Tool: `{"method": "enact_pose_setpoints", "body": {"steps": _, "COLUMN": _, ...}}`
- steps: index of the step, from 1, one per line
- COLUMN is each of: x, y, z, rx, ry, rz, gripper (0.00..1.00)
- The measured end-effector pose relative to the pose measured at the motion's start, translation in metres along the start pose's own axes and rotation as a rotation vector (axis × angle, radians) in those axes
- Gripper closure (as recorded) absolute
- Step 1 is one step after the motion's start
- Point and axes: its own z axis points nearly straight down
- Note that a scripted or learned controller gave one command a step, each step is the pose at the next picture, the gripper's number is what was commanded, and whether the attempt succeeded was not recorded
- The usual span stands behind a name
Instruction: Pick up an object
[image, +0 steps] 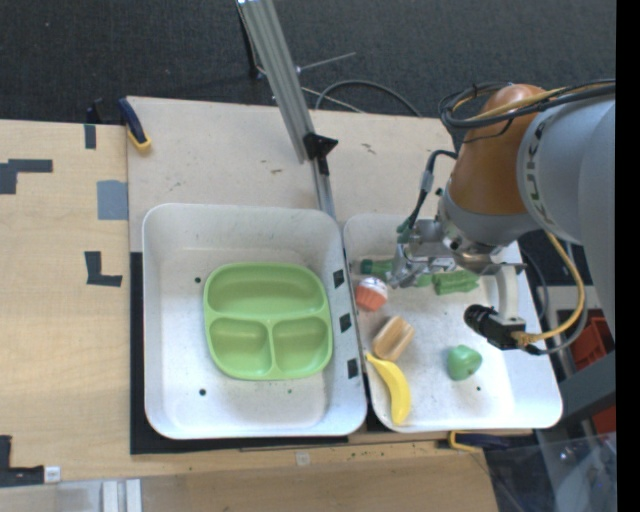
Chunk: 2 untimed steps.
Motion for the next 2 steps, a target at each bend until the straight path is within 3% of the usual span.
{"method": "enact_pose_setpoints", "body": {"steps": 1, "x": 0.051, "y": -0.007, "z": -0.008, "rx": -0.001, "ry": 0.001, "rz": -0.001, "gripper": 1.00}}
{"method": "enact_pose_setpoints", "body": {"steps": 2, "x": 0.110, "y": 0.001, "z": -0.003, "rx": -0.001, "ry": 0.001, "rz": -0.003, "gripper": 1.00}}
